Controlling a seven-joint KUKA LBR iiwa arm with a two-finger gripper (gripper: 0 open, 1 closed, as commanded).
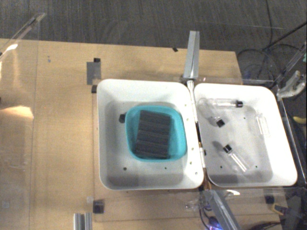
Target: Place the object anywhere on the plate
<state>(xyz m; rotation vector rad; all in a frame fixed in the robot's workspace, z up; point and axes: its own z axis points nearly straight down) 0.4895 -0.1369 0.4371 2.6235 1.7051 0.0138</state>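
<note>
Camera view, dark block [152, 136] within teal plate [179, 133] rim, left bin [110, 169], gripper state untellable

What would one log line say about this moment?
plate: teal, left bin | dark ridged block: on plate | right bin: clear vials

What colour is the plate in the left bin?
Turquoise plate, under a dark grey ridged block; camera view.

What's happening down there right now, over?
Dark ridged block lying on teal plate in left bin. Clear tubes with black caps loose in right bin. Nothing on top of the block.
</note>
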